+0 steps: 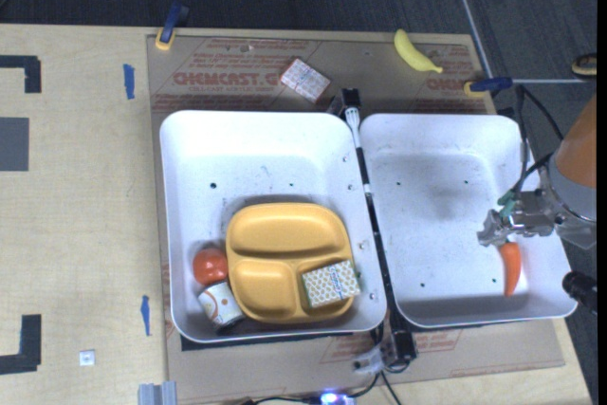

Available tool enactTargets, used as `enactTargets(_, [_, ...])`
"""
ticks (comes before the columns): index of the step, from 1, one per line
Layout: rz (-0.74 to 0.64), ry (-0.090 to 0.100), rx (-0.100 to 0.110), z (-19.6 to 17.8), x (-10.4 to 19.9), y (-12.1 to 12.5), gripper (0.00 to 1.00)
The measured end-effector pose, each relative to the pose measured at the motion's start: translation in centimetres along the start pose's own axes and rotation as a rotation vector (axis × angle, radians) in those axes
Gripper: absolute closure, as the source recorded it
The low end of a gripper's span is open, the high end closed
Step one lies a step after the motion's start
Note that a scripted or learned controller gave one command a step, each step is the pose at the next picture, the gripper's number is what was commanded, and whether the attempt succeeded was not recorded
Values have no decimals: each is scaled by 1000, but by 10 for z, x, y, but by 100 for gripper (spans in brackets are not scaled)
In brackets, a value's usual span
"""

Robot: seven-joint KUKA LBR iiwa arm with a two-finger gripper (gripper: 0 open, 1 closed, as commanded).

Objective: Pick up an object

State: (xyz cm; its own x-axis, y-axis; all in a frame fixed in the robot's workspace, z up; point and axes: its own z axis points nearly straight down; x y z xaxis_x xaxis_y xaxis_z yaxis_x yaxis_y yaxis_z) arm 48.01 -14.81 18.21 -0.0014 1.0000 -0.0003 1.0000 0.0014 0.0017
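In right bin (446, 204), gripper (508, 235) above carrot (511, 268)

arm (580, 168) at the right edge: grey body w/ an orange band above the wrist, partly cut off by the frame. gripper (501, 232) is small, silver-grey metal w/ a bit of green near its base (too small to tell what it is). thin black cables loop from the wrist area up and around. a dark rounded part shows lower down at the frame edge.
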Motion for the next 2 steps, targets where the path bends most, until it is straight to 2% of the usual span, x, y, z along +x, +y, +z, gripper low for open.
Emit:
enactTargets(1, [0,0,0,-3,84,35,100])
enactTargets(2, [2,0,2,12,-7,23,100])
